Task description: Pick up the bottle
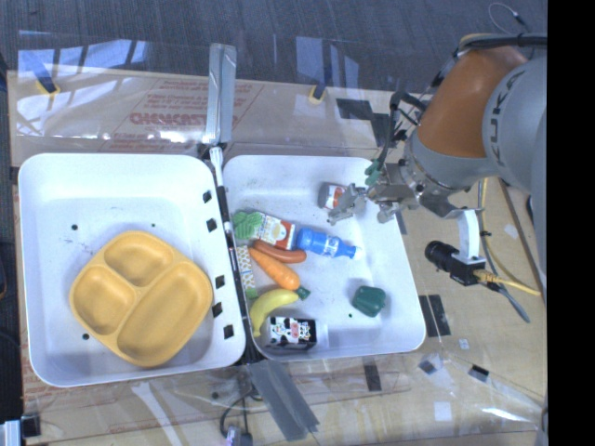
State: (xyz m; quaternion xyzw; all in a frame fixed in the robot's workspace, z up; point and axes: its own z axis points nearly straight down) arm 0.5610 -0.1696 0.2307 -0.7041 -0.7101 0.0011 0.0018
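The bottle (299, 239) lies on its side in the right bin (402, 277). It has a green end at the left, a white and red label, and a blue end pointing right. My gripper (342, 204) hangs just above and to the right of the bottle's blue end, near the bin's back wall. Its fingers (332, 195) stand apart with nothing between them. They are close to the bottle without touching it.
An orange carrot (276, 267), a banana (271, 304) and a black-and-white carton (291, 332) crowd the right bin's front left. A green block (369, 299) sits front right. The left bin (37, 184) holds a yellow divided plate (139, 295).
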